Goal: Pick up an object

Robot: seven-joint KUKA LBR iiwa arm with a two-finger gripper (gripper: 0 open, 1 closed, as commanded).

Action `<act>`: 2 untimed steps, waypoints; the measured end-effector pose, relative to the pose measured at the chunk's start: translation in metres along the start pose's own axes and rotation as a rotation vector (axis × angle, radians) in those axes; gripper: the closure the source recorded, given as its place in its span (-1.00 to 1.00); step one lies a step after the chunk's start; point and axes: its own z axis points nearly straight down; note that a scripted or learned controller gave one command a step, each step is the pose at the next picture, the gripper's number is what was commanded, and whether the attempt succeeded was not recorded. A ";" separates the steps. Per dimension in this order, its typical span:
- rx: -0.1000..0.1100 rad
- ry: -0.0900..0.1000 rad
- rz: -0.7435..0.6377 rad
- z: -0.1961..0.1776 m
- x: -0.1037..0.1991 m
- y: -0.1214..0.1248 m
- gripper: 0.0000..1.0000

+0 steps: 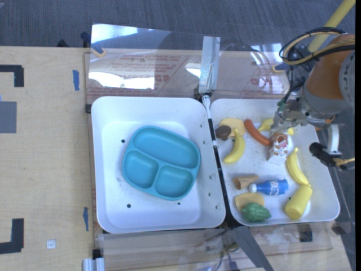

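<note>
Gripper (pixel 280 130) low in right bin (pixel 330 210), over carton (pixel 280 145) (fingers' state unclear). Approach step; next: descend, clamp.

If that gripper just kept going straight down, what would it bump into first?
Probably the small red-and-white packet lying right under the gripper in the right bin; depth is hard to judge, so the orange sausage beside it could be grazed.

No text can be read (the blue bottle (pixel 271 187) has a label, but it is blurred).
</note>
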 end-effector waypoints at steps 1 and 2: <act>0.009 0.001 0.000 0.004 0.000 -0.003 -1.00; 0.031 0.016 0.135 0.025 -0.007 -0.006 -1.00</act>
